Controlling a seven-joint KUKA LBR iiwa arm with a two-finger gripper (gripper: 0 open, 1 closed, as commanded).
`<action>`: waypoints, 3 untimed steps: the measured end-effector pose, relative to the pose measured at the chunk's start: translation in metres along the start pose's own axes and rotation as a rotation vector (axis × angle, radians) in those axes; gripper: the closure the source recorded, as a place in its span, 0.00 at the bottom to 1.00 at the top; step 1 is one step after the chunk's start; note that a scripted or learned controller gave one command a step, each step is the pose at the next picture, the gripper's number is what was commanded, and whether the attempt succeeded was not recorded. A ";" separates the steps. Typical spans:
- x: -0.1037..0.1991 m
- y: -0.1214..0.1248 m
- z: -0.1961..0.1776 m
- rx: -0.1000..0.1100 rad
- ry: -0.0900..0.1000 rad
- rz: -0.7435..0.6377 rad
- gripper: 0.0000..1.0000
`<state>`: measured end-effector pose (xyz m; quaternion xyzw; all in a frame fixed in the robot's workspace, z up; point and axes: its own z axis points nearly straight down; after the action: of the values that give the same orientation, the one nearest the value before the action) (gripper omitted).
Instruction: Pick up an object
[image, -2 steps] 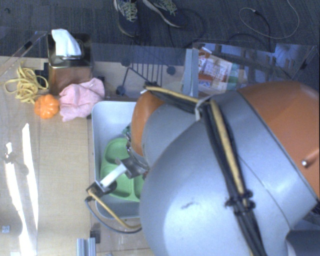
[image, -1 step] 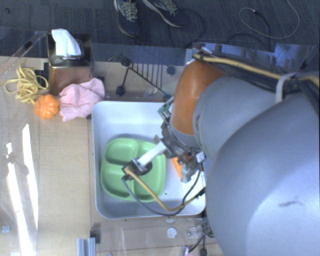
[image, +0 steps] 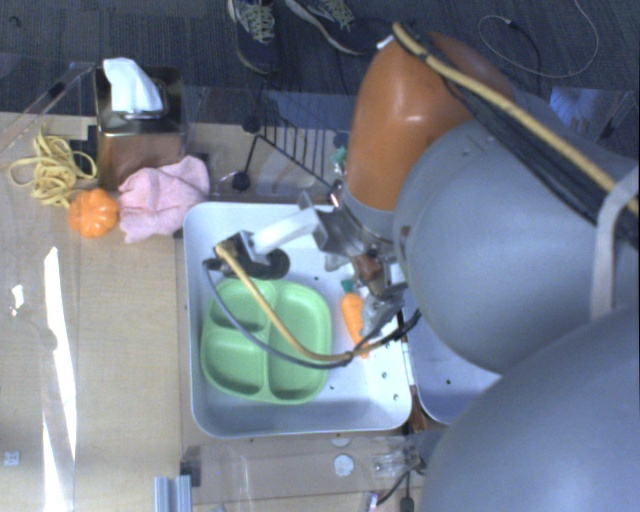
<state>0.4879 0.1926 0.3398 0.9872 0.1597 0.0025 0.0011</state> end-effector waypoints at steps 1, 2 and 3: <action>0.002 0.031 0.086 0.001 -0.005 0.089 1.00; 0.050 0.144 0.158 0.004 -0.008 -0.381 1.00; 0.080 0.063 0.199 0.004 -0.008 -0.289 1.00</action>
<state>0.5842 0.1580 0.1410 0.9538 0.3004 -0.0017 0.0000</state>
